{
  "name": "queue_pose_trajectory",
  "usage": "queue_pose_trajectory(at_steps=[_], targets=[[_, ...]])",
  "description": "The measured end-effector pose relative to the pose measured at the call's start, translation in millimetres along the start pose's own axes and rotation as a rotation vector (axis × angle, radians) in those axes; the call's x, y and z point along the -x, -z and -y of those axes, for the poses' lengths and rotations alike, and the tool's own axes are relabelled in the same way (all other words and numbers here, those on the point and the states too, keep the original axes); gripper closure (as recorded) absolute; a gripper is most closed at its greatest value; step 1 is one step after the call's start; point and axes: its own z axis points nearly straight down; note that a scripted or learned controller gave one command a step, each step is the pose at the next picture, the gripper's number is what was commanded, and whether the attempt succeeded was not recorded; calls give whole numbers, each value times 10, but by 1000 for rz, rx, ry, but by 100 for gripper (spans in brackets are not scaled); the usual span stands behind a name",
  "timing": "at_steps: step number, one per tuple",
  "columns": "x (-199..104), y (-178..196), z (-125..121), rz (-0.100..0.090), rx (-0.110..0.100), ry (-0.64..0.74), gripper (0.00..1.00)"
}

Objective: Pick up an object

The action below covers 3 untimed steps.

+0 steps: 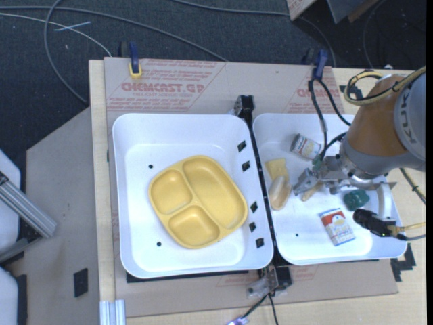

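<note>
Over the right white bin [379, 249], the grey arm's gripper [312, 181] hangs low beside a tan bread-like piece [279, 189]; its jaws blur together, so I cannot tell their state.

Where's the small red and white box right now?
In the camera view, the red and white box lies in the right bin, near its front right corner, just below the green object and the gripper.
</note>
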Motion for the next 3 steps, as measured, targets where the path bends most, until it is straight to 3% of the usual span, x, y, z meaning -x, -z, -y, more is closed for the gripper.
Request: queue_pose_trajectory(at_steps=[1,3], targets=[[-5,145,-22,1,8,1,100],[-5,1220,-17,4,15,2,100]])
